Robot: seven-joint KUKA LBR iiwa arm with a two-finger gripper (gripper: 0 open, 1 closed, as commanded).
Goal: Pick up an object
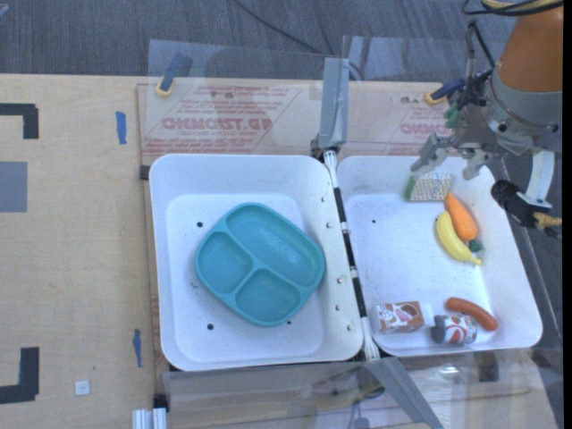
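The hand [453, 156] hangs open above the right bin's [393, 280] far edge, fingers spread, gripping nothing.

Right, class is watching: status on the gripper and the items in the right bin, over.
Gripper open, over right bin's far edge. Nothing between its fingers. Sponge right below it; carrot and banana close by, touching.

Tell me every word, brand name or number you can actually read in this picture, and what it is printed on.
"CHEMCAST GP", roughly, in red on the clear sheet behind the left bin; the letters are blurred, so this reading is uncertain.
More red print on the same sheet behind the right bin: too blurred to read.
Small carton in the right bin: printed, but too small to read.
Can beside the carton: label unreadable.
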